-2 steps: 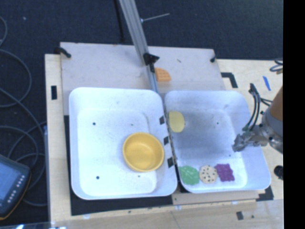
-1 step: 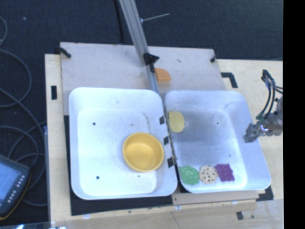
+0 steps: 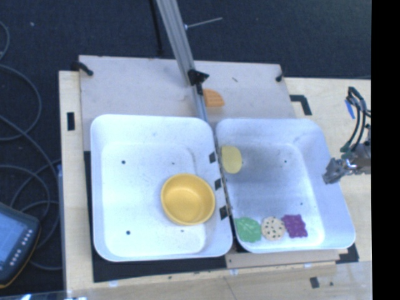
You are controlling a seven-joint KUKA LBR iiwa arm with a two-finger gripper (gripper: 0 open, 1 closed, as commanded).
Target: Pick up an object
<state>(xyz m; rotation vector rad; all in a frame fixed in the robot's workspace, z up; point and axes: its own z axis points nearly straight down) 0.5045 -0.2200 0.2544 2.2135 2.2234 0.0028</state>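
A yellow bowl (image 3: pixel 187 199) sits in the left bin (image 3: pixel 112 136), near its right side. In the right bin (image 3: pixel 312 142) a pale yellow round piece (image 3: pixel 232 159) lies against the left wall. Along that bin's front edge lie a green lump (image 3: pixel 248 229), a round speckled cookie (image 3: pixel 272 228) and a purple piece (image 3: pixel 295 225), side by side. My gripper (image 3: pixel 337 167) hangs at the right bin's right rim, well away from all of these, with nothing seen in it.
A slanted metal pole (image 3: pixel 178 42) rises from the gap between the bins at the back. An orange object (image 3: pixel 213 99) lies on the board behind the bins. Cables (image 3: pixel 356 124) trail at the right edge. A tablet (image 3: pixel 15 239) sits at the lower left.
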